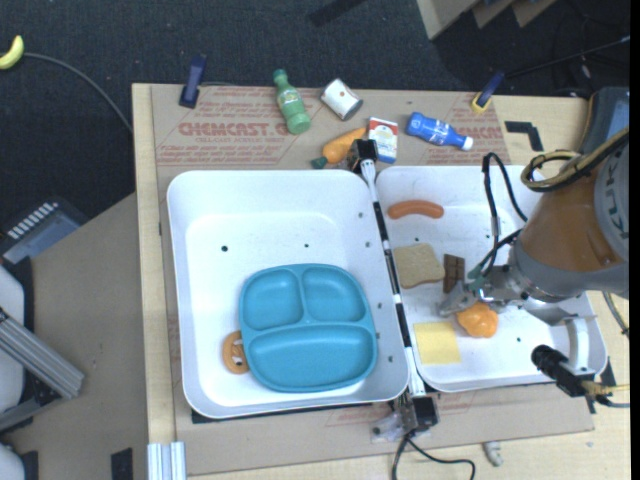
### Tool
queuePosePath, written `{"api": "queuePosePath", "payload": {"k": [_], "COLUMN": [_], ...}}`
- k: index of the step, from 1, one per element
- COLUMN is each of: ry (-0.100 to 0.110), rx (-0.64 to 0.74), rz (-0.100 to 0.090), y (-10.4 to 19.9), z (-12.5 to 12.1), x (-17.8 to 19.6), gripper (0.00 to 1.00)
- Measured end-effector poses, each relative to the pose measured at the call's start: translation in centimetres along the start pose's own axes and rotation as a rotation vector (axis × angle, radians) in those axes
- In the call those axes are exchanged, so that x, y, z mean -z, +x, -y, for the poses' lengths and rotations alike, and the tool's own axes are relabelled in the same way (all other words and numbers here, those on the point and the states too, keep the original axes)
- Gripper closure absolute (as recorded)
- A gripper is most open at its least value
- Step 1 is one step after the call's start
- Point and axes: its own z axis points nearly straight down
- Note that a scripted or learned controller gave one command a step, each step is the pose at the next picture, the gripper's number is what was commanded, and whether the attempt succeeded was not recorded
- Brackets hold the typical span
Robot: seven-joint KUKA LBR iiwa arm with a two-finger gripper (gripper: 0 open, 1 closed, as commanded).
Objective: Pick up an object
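Camera view, looking down on the bench at a slant.

Left bin (200, 208): white and shallow. It holds a blue divided plate (305, 325) with three compartments, lying toward the near right corner. A small brown pretzel (235, 352) lies tucked against the plate's left edge, partly under it.

Right bin (480, 193): white and shallow, set just beside the left bin. It holds:
- a sausage (415, 209), lying flat near the far wall;
- a slice of brown bread (416, 266), beside the dividing wall;
- a small dark brown block (454, 269), touching the bread's right edge;
- a yellow cheese slice (437, 344), flat, near the front wall;
- an orange fruit (478, 320), right of the cheese and just below the gripper.

Arm (575, 238): grey with an orange band, reaching in from the right over the right bin. Black cables loop above the wrist.

Gripper (466, 294): low in the right bin, between the dark block and the orange fruit, close against the fruit's upper left side. How far the jaws stand apart cannot be told, nor whether anything sits between them.

Bench behind the bins, on brown cardboard: a green bottle (292, 102), a white can (341, 98), a blue bottle (438, 131) lying on its side, a small carton (382, 139), an orange carrot-like piece (345, 146), a blue clip (192, 80) at the far left and another blue clip (488, 90) at the far right.
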Motion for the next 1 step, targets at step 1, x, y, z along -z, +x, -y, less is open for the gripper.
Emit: {"api": "queuePosePath", "payload": {"k": [1], "ry": [0.000], "rx": [0.001], "rz": [0.000], "y": [11.51], "z": [-0.24], "x": [9.94], "gripper": [1.00]}}
